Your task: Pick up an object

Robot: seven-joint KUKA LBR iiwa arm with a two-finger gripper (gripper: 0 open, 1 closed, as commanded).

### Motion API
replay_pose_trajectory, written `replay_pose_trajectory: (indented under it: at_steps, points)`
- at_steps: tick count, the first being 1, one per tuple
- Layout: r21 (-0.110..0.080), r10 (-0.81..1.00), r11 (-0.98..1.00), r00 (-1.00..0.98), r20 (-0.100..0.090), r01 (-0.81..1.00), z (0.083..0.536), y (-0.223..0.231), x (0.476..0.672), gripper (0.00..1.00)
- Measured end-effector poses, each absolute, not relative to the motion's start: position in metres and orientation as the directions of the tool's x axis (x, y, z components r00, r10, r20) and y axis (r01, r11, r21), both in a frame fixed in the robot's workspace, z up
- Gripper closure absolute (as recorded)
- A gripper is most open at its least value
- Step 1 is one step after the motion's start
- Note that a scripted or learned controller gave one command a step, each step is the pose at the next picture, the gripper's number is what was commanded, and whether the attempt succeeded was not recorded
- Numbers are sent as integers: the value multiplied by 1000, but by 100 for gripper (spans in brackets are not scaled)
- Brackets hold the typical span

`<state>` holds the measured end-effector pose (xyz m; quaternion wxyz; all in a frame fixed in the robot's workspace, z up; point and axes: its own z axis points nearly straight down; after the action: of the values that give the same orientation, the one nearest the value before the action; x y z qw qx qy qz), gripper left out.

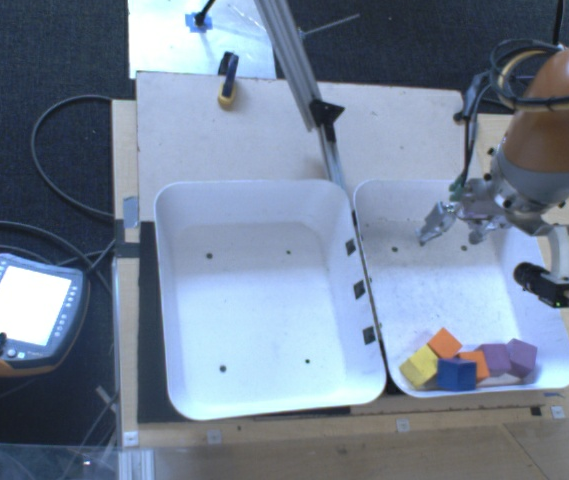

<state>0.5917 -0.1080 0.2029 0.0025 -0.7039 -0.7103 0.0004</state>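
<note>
We see the gripper (437, 224) over the right bin's (404, 288) back edge, fingers spread, grasping nothing, coloured blocks (469, 360) (yellow, orange, blue, purple) clustered in its front corner.

No legible txt, labels or nos. anywhere; teach pendant (22, 311) screen is lit but too blurry to read.

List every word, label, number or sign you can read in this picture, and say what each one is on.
No text can be read.
Teach pendant: its lit screen is washed out white; any writing there is lost.
Black tabs along the divide between the two bins: too small to show markings.
Blocks: plain coloured faces, no letters.
</note>
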Motion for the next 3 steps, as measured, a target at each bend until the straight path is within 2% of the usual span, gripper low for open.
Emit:
replay_pose_trajectory:
  at_steps: [1, 2, 3]
  points:
    - [-5, 1000, 4, -4, 2, 1000, 86, -94, 592, 0]
    - [10, 1000, 1, -1, -3, 1000, 225, -116, 576, 0]
    - [-1, 1000, -4, 4, -1, 1000, 225, -146, 521, 0]
